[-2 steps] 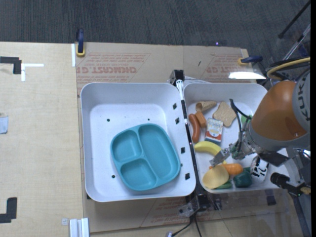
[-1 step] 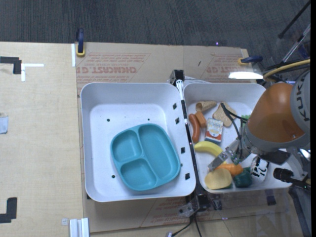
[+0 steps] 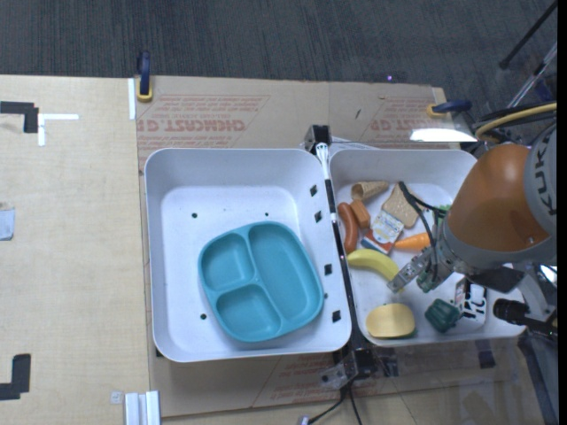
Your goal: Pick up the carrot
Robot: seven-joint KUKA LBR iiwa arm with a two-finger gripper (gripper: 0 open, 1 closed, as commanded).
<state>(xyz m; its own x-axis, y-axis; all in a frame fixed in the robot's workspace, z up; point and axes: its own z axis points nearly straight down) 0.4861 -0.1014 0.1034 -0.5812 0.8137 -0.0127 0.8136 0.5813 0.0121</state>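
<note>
Where arm slants in, hand (image 3: 416, 275) low, beside carrot (image 3: 411, 243)

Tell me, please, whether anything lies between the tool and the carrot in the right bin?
Nothing visible does. The tool hangs just below the carrot, with bare bin floor between them. The banana lies close on the camera view's left of the tool, and a small white packet sits by the carrot's upper left, so both crowd the grasp.
</note>
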